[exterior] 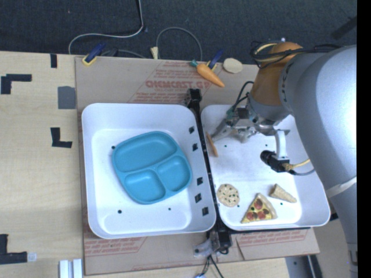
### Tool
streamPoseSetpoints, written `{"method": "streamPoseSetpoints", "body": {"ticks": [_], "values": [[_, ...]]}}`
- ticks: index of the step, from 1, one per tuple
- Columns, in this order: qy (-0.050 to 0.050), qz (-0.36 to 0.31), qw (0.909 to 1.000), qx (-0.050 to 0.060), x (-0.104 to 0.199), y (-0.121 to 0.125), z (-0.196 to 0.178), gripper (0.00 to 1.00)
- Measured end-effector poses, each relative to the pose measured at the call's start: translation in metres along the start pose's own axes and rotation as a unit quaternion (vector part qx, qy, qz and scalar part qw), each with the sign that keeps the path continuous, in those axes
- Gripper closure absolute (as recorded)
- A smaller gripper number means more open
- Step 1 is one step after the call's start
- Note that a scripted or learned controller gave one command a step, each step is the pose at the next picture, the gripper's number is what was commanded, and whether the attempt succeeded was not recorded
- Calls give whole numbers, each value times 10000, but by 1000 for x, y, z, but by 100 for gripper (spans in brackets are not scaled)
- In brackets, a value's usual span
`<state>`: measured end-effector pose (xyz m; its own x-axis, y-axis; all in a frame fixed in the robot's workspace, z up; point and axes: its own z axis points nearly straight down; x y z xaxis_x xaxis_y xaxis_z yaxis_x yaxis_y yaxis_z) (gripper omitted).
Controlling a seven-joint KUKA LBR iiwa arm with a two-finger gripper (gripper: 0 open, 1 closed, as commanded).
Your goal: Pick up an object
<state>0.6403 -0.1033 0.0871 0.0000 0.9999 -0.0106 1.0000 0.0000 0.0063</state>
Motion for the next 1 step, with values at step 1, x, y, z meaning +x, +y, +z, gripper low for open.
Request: {"method": "streamPoseSetpoints", "body": {"ticks": [1], "values": [[54,-3,9999,87,5,27,3,0]]}}
